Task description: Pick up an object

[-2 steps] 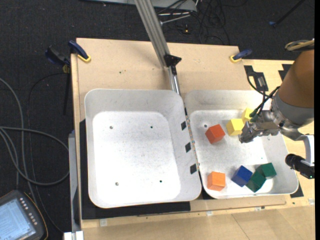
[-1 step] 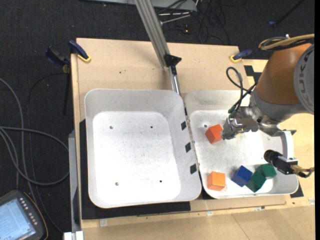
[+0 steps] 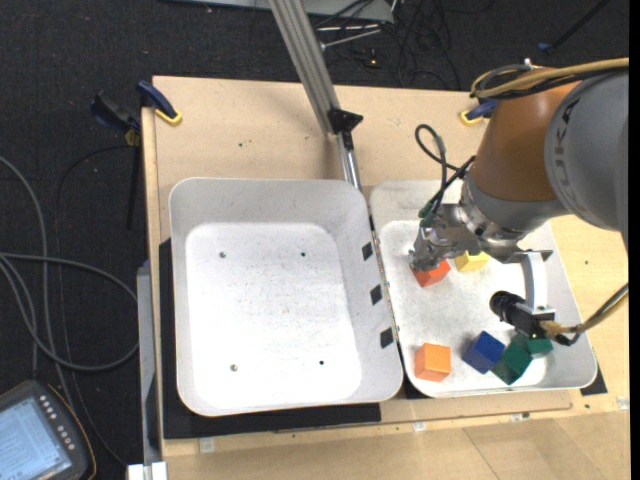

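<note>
I see the grey two-finger gripper [image 3: 432,260] clamped on a small red-orange block [image 3: 431,272] near the right white bin's [image 3: 405,298] left wall.

gripper [image 3: 432,259] down in right bin [image 3: 570,298], touching red block [image 3: 431,274]. yellow block [image 3: 470,261] at its 3 o'clock, orange cube [image 3: 433,361] at 6.
</note>
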Robot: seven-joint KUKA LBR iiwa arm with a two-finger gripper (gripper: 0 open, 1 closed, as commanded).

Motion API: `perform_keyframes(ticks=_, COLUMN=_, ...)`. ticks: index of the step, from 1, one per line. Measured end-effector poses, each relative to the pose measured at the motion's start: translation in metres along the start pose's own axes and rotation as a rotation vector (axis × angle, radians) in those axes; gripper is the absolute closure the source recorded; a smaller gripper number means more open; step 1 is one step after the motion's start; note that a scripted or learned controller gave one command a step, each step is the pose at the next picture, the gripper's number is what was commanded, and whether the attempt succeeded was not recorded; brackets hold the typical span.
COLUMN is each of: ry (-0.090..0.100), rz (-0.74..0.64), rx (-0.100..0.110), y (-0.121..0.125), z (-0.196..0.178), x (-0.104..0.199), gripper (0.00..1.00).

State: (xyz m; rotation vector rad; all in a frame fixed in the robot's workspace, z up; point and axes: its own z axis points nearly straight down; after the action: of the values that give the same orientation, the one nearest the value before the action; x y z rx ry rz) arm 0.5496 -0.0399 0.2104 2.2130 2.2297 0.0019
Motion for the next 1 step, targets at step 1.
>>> perform_keyframes(ticks=1, ry=0.001, rz=-0.002, rx=-0.001, y=0.0235, z=0.0016, x=0.0571, gripper=1.00)
